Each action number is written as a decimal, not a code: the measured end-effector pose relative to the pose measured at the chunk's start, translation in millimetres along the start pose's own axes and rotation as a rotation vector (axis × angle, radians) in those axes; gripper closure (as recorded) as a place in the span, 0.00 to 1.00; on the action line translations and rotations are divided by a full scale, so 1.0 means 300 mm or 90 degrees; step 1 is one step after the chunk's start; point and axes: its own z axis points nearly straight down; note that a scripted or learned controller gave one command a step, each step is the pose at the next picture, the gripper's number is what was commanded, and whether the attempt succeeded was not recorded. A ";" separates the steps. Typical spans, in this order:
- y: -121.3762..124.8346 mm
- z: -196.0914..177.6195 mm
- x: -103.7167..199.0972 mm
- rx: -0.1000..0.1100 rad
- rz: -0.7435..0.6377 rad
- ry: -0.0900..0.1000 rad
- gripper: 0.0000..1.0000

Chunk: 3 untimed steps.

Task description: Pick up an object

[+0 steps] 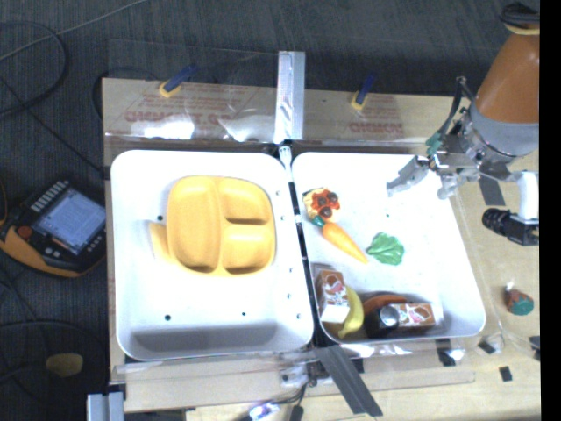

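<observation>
The claw (422, 175), its jaws apart and empty, hovers in the approach step and must next descend toward the green toy (386, 248) below-left of it.

The end effector (423, 175) is hanging over the right bin's (456, 235) upper right part. A carrot (344, 241) and green leaf (386, 248) are lying below it. A yellow tray (219, 224) is sitting in the left bin (140, 323).
</observation>
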 end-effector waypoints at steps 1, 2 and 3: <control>-0.041 0.524 0.092 -0.005 0.015 -0.001 0.00; -0.186 0.538 0.130 -0.014 -0.079 -0.006 0.00; -0.313 0.538 0.175 -0.015 -0.097 -0.006 0.00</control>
